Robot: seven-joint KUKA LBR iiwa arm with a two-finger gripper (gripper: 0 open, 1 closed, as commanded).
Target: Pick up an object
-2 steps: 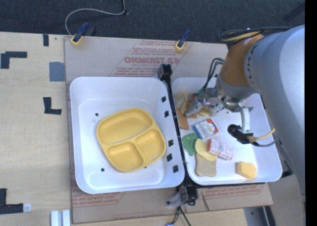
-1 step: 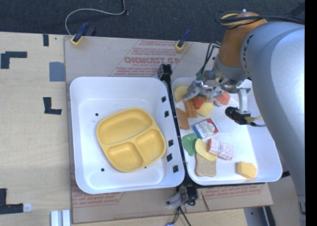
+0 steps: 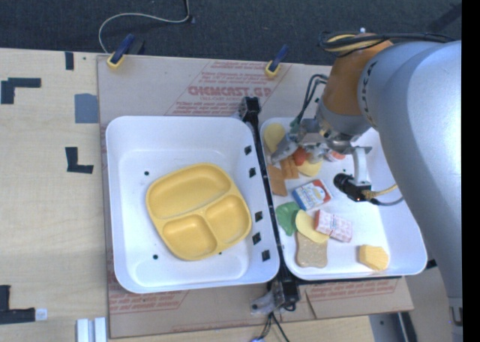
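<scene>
Metal gripper [image 3: 294, 145] parts hang low over the upper left corner of the right bin [image 3: 401, 217], at the end of the grey arm [image 3: 420, 123] with its orange band [image 3: 346, 82]; whether the gripper is open or shut cannot be told from this slanted view, and nothing can be made out held in it. Right around it lie several small toy foods: a pale yellow piece [image 3: 273, 135] just to its left against the bin's wall, a small red-orange piece [image 3: 300, 157] touching or just below it, and a tan cracker-like piece [image 3: 277, 181] below that. Further down the bin sit a blue-and-white packet [image 3: 310, 195], a green leaf-shaped piece [image 3: 287, 216] beside a yellow piece [image 3: 309, 223], a red-and-white wrapper [image 3: 333, 226], a slice of toast [image 3: 311, 251] and, near the lower right corner, a yellow cheese wedge [image 3: 373, 256]. A black cable [image 3: 358, 187] loops from the wrist over the bin's middle. Across the divider, the left bin [image 3: 127, 183] holds a yellow divided plate [image 3: 198, 211] with three compartments, lying tilted near its centre. Both bins rest on a cardboard sheet [image 3: 217, 89] clamped at its far edge by two blue-and-yellow clips [image 3: 120, 51], on a pale wooden bench [image 3: 45, 198].
</scene>
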